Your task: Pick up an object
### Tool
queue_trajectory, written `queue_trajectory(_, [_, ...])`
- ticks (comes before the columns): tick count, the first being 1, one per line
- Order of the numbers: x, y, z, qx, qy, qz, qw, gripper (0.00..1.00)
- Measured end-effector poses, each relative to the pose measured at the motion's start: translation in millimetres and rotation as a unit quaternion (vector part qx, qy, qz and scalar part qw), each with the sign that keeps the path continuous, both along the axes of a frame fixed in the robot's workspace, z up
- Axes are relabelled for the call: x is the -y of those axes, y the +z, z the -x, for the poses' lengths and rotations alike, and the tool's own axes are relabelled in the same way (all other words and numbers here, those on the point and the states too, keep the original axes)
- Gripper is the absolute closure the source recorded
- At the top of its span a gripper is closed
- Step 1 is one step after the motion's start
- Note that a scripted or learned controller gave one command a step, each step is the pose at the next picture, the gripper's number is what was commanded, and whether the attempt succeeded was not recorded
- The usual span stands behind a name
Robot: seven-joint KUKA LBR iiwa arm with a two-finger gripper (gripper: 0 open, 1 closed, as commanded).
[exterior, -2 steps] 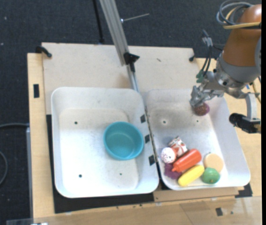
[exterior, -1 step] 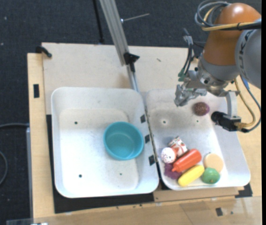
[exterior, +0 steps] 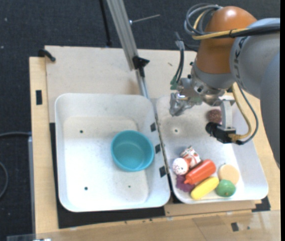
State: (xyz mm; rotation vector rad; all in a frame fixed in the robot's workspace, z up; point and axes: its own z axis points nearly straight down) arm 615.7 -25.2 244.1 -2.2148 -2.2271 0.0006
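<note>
Two shallow white bins sit side by side on the bench, and we see the arm [exterior: 243, 39] reaching in from the right of the frame with its gripper [exterior: 178, 104] poised over the upper left corner of the right bin [exterior: 253, 164]. We cannot tell how the claw stands, since the wrist hides its tips from this slanted overhead angle, and nothing shows between them. The likely targets lie heaped in the lower part of the right bin, well apart from the gripper: an orange-red carrot-shaped toy [exterior: 201, 170], a yellow banana-shaped piece [exterior: 204, 188], a small green ball-like fruit [exterior: 225, 188], a pale orange round piece [exterior: 229, 173], a white piece with red marks [exterior: 181, 165] and a purple item [exterior: 183, 184] half buried beneath them. A dark reddish object [exterior: 214, 115] rests alone near the upper right of that bin, just beside the gripper's cabling. In the left bin [exterior: 82, 109] a teal bowl [exterior: 132, 150] sits upright near the lower right. We judge the toys to be light, hollow plastic, stiff and rather slick, so a pinch across the narrow width of the carrot or banana looks surest. The pile is crowded, and we think a neighbour could be nudged aside.
</note>
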Motion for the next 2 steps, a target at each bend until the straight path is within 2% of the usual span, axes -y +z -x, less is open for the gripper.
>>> queue_trajectory(1, [-50.4, -4.3, 3.3, 0.0, 0.001, -0.0003, 1.0, 1.0])
queue_trajectory(2, [-102.8, 6.1, -3.3, 0.002, 0.001, -0.0008, 1.0, 1.0])
